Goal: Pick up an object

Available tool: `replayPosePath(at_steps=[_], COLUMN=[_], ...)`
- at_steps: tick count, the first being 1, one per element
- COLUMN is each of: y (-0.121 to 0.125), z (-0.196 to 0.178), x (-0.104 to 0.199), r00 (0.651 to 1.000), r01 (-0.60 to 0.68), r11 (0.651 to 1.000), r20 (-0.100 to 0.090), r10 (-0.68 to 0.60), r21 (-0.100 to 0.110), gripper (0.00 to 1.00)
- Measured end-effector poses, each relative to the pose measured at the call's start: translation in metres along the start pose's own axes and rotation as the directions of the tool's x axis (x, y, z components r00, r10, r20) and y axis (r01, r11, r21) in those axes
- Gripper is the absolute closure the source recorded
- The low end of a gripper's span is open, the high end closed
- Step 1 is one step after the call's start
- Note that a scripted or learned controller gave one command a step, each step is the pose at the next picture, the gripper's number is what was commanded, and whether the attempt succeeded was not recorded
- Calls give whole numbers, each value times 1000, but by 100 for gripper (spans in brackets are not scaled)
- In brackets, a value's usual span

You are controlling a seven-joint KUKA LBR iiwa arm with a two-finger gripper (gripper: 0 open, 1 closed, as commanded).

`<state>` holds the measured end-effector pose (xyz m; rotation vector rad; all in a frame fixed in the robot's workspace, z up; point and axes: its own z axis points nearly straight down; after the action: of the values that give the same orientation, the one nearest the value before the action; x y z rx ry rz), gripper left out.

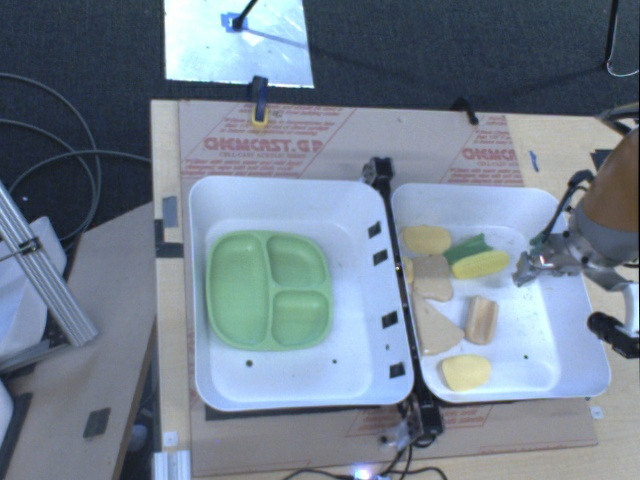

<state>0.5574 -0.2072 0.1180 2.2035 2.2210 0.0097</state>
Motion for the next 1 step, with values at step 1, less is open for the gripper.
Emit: replayPosePath(at_steps=[1], y=[-71], z=[-43], x=[70], r00=[1000], r01=[-1], r11=[1000], r20=[-8], r10=[1], r21=[14], gripper=[100])
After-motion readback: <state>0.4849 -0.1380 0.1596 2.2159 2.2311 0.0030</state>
